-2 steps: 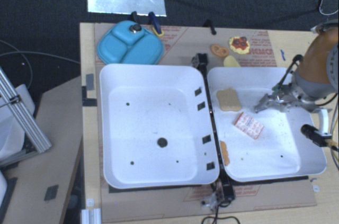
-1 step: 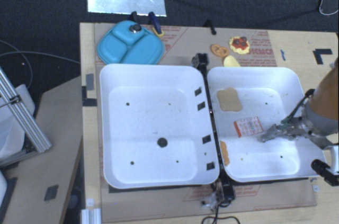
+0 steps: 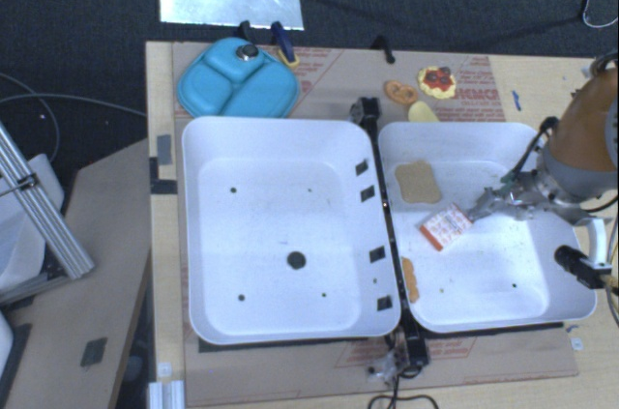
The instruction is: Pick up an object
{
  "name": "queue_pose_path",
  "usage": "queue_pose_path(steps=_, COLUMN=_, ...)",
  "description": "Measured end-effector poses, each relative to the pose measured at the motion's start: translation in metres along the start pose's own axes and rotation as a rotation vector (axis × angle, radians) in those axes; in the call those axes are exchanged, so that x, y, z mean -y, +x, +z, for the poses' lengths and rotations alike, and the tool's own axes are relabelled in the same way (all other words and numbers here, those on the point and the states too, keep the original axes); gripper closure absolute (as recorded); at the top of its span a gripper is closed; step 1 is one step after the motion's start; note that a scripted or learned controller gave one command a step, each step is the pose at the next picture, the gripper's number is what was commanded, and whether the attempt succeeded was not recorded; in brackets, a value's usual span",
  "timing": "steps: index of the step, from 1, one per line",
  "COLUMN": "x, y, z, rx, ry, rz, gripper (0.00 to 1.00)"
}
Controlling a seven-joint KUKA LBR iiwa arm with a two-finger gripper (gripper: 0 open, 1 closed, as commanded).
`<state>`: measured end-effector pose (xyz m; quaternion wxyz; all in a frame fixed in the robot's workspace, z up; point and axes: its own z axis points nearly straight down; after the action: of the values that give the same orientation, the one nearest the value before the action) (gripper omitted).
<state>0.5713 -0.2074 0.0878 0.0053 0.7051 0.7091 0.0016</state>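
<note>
Claw (image 3: 478,207) beside red-and-white packet (image 3: 445,227), print unreadable.

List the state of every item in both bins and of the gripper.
red and white packet: lying flat in the right bin, at the gripper's tip.
tan slice: lying flat in the right bin.
small orange piece: against the right bin's left wall.
gripper: low over the right bin, beside the packet.
</note>
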Motion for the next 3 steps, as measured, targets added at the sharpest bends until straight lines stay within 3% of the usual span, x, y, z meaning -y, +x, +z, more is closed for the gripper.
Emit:
queue_pose_path(steps=1, x=-0.065, y=0.065, z=0.001, rx=-0.002, ry=0.001, rz=0.001, gripper=0.00)
queue_pose_path(steps=2, x=-0.004, y=0.090, z=-0.001, rx=-0.001, ry=-0.002, rz=0.004, gripper=0.00)
queue_pose_path(steps=3, x=-0.063, y=0.124, z=0.002, rx=-0.003, ry=0.003, rz=0.000, gripper=0.00)
